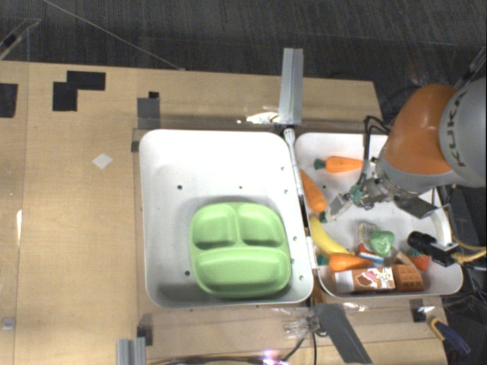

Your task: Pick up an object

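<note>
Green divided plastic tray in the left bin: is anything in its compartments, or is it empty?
Empty. The green divided plastic tray lies flat in the left white bin, and all three compartments show only bare green.

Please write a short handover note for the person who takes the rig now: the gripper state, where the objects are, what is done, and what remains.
Gripper: low over the middle of the right bin; nothing is visibly held.
Right bin: one carrot at the far end, another carrot along the left wall, a banana below it, a third carrot near the front, a brown carton at the front wall, a green item in the middle.
Left bin: a green divided tray.
Done: no pick yet.
Left: grasp one object and lift it.
</note>
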Tool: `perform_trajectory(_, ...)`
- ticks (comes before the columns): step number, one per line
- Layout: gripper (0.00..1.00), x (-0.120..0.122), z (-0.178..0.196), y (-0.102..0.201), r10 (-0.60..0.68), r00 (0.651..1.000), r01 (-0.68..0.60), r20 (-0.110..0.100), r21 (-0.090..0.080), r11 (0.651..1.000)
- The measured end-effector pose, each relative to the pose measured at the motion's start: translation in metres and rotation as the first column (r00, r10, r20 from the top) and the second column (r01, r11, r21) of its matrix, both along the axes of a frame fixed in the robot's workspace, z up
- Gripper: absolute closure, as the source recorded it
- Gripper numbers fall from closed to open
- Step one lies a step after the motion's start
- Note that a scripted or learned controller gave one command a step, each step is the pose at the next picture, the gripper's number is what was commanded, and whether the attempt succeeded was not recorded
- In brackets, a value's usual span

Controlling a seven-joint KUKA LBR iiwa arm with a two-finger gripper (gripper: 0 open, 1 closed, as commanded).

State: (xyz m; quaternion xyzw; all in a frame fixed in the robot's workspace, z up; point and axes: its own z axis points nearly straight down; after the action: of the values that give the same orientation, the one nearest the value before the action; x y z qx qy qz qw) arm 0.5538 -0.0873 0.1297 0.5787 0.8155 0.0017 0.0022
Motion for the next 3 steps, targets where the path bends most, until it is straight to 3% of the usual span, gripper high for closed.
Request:
perform_trajectory(1,0.00,0.079,-0.039,-0.005,0.007,1.000,-0.007,0.010,-0.002,1.000)
perform_trajectory(2,0.00,-0.029,-0.034,-0.016,-0.005,1.000,0.005,-0.001,0.000,1.000)
perform_trajectory(3,0.00,-0.055,-0.036,-0.027,0.118,0.993,-0.118,0.023,-0.006,0.993)
